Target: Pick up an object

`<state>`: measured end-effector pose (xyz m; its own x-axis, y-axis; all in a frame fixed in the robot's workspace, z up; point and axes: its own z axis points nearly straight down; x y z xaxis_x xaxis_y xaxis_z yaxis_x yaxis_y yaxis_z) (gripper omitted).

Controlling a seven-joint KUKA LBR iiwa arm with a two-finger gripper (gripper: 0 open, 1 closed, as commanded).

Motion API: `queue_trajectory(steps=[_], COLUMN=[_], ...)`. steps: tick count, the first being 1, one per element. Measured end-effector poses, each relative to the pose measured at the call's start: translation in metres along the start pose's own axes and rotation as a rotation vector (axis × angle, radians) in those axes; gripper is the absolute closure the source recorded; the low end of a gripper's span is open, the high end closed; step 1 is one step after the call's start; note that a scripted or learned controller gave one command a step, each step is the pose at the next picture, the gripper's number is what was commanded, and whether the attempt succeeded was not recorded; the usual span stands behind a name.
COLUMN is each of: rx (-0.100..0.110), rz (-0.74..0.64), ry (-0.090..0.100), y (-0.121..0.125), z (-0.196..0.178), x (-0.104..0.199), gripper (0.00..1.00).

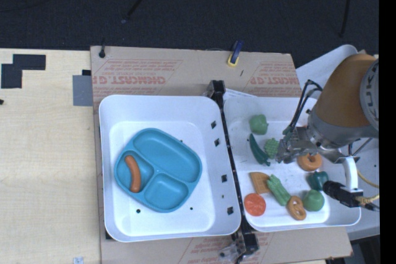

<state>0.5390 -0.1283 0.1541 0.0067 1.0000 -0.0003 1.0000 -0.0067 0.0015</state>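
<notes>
Two white bins before me, my gripper (pixel 286 153) low in the right bin (pixel 337 219).
It hovers among toy foods beside a green piece (pixel 271 147); I cannot tell its state.

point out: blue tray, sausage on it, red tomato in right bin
blue tray (pixel 170 161): camera view, bare floor of its large upper compartment.
sausage (pixel 132 172): camera view, middle of its length, in the tray's left compartment.
red tomato (pixel 254 204): camera view, centre of its top.
</notes>
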Motion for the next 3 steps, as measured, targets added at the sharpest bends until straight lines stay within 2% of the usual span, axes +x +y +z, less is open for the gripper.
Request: queue_trajectory(steps=[1, 2, 3], rx=[-0.001, 0.001, 0.001], rz=[0.002, -0.004, -0.011], ry=[-0.001, 0.001, 0.002], y=[0.000, 0.000, 0.049], z=[-0.053, -0.074, -0.073], x=[-0.012, -0.013, 0.026], gripper=[1.00, 1.00, 1.00])
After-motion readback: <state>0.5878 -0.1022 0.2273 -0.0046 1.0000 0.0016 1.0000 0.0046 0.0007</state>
